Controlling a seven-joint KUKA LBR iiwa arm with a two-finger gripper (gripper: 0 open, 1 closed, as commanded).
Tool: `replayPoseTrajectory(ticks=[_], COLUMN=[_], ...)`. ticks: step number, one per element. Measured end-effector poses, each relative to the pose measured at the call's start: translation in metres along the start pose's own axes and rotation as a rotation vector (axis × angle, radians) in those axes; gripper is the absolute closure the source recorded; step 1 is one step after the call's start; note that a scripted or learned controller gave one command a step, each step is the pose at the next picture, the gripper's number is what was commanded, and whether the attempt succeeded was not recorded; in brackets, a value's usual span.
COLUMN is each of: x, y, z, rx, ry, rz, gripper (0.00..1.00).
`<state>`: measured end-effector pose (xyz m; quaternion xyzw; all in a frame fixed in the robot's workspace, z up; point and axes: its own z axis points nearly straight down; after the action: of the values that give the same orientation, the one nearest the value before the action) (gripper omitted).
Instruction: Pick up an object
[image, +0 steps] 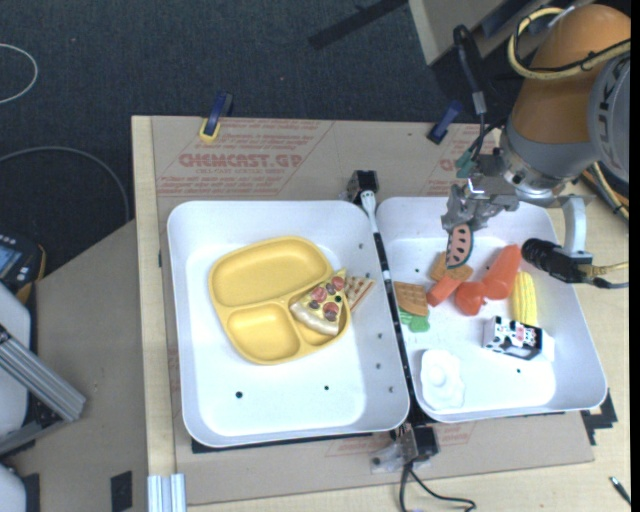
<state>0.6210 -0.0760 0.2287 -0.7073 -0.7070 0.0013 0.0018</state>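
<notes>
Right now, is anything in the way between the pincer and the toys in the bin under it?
Nothing visible blocks it. The pincer hangs over the right bin, with a small watermelon-slice toy just at its tip. The carrot and corn lie uncovered close by.

We see a yellow divided plate (262, 298) in the left bin (200, 390), a pizza slice (325, 303) resting on its right edge. The desk (150, 200) carries a blue-and-yellow clamp (214, 117) at its far edge. A black cable (30, 160) curls on dark carpet (150, 50).
</notes>
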Motion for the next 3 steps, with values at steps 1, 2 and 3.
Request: replayPoseTrajectory(ticks=[1,2,3], x=[0.03,0.031,0.032], y=[-0.045,-0.036,-0.032], z=[0.007,0.013,-0.006], rx=[0.002,-0.004,-0.007], ry=[0.001,-0.001,-0.001], rz=[-0.002,-0.001,-0.001], gripper=[1.0,1.0,1.0])
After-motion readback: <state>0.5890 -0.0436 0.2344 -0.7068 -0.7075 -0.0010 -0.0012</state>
